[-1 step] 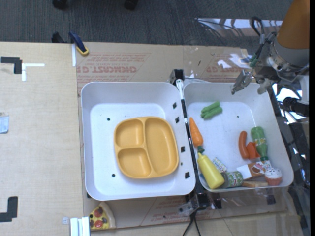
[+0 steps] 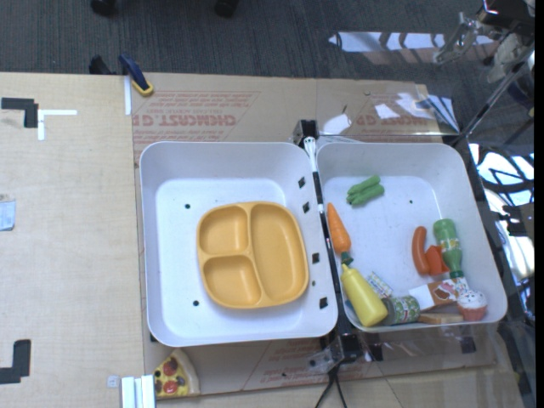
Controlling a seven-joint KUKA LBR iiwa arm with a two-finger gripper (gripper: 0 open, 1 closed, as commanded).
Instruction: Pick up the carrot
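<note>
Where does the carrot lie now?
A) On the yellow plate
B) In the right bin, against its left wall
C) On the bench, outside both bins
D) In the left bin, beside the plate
B: the carrot lies in the right bin, along its left wall, just above the yellow bottle.

Little of the arm point(image 2: 508, 25) can be made out, at the top right corner, blurred and cut by the frame's edge; there is a black block uppermost, a pale cream rounded casing beneath it, and a touch of green at the very corner; a silvery metal piece juts leftward, perhaps the gripper point(image 2: 457, 39); thin dark cables trail down from it.
</note>
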